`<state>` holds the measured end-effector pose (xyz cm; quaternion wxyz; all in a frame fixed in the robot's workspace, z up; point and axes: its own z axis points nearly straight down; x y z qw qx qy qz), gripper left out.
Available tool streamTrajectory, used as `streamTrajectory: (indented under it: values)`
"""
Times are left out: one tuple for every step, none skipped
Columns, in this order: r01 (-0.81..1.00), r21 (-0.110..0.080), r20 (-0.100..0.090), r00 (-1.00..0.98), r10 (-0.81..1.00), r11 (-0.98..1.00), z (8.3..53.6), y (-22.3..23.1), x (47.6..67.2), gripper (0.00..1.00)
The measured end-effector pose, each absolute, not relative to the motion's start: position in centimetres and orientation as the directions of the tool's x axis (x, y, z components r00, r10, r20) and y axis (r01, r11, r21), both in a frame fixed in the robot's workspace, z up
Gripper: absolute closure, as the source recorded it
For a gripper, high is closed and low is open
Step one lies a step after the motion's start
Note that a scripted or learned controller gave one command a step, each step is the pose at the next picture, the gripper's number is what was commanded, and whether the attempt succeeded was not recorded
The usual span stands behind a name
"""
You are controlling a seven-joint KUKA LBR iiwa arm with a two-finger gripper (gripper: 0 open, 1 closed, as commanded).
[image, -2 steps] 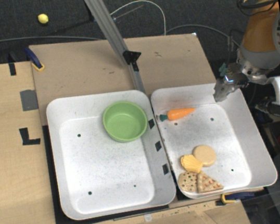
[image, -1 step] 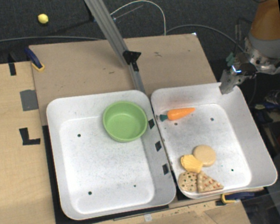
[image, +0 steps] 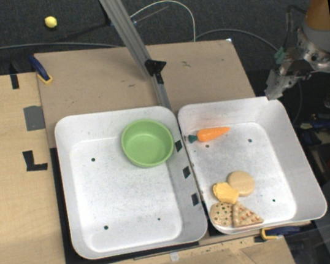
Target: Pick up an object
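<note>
Two shallow white bins sit side by side on a worktop (image: 101, 82). The left bin (image: 81, 191) holds a green bowl (image: 147, 142) near its upper right corner. The right bin (image: 281, 159) holds a toy carrot (image: 212, 133) by its upper rim, and a cluster of toy biscuits (image: 235, 201) at its lower edge, likely candidates for picking. The gripper (image: 278, 82) hovers outside the right bin's upper right corner, well apart from everything; I cannot tell how its jaws stand.

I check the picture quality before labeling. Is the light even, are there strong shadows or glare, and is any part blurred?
Camera view: light is soft and even, with faint shadows; no strong glare on the white bins; the green bowl and carrot look sharp; the hand at the right edge is slightly blurred.
</note>
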<state>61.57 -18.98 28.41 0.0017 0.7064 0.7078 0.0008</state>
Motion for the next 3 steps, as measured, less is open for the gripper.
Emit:
streamTrajectory:
  values:
    - [1.0,-0.003,0.001,-0.006,1.0,0.006,26.5,-13.9,61.0,1.0]
    - [1.0,-0.002,0.001,-0.007,1.0,0.007,26.5,-8.9,61.0,1.0]
    - [1.0,-0.003,0.001,-0.005,1.0,0.005,25.9,-4.6,59.8,1.0]
